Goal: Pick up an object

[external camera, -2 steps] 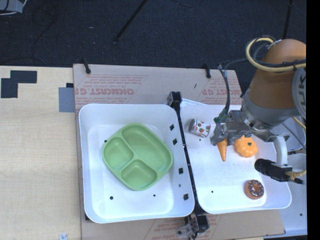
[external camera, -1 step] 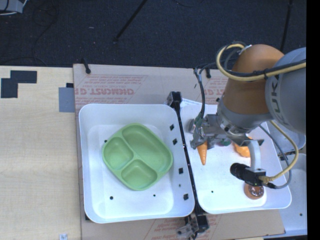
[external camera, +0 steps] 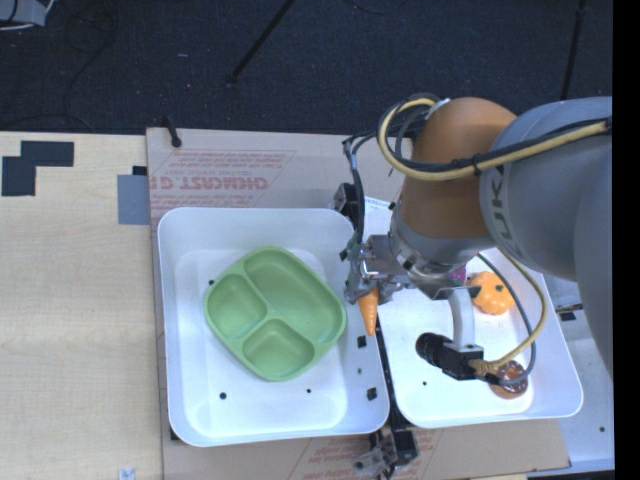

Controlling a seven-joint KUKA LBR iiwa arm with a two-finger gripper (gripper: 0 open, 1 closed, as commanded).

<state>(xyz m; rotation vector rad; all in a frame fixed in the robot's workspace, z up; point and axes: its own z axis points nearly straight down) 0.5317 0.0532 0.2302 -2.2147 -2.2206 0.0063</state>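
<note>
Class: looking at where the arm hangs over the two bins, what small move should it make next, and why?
Probably lift straight up a little: the gripper sits over the wall between the white bins, with a small orange carrot-shaped object at its tip. Whether it is gripped is unclear.

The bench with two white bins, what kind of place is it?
Probably a robotics lab test bench: a robot arm reaches over two white bins, one holding a green divided plate, with cables on dark floor behind.
</note>
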